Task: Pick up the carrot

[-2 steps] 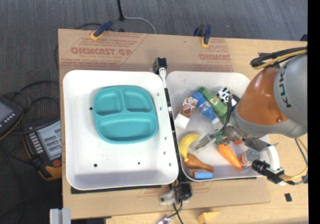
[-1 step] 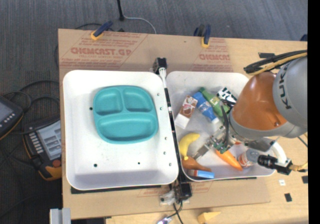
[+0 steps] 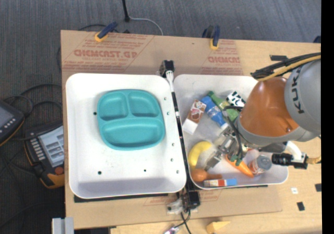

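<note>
- While my gripper (image 3: 219,150) hangs low in the right bin (image 3: 180,123), the carrot (image 3: 240,165) lies just beside it, unlifted.
- I can't tell the pincer's state.
- Grasp and lift remain, I judge.

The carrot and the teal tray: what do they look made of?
The carrot looks like moulded plastic toy food, with uniform bright orange colour; much of it is hidden by the arm. The teal tray looks like smooth matte plastic, with one flat colour and rounded moulded compartments. Both are judged by look alone.
</note>
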Controlling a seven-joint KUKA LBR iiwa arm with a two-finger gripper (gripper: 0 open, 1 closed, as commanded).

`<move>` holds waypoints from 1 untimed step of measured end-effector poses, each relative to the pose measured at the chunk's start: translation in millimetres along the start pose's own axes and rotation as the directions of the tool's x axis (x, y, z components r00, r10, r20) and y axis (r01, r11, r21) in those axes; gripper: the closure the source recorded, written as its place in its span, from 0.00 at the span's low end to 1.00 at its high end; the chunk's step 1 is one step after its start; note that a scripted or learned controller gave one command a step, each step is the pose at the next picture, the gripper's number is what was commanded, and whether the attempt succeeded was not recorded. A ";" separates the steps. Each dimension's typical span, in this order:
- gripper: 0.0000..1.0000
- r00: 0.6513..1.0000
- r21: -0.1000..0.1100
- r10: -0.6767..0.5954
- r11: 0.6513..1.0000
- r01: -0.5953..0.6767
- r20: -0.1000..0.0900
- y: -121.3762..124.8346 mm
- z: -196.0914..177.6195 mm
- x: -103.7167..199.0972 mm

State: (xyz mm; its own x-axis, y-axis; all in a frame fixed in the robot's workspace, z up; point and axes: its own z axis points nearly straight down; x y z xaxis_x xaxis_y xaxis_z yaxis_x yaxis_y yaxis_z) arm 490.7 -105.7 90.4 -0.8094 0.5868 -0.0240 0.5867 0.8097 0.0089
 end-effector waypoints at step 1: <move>0.00 0.970 0.003 -0.241 0.971 0.241 -0.023 -6.7 -10.0 2.7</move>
State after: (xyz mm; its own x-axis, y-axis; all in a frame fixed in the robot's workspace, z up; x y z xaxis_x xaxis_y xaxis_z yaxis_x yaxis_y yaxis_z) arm 484.3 -109.5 100.3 -0.9272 0.3745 -0.0027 0.3745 0.9272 0.0001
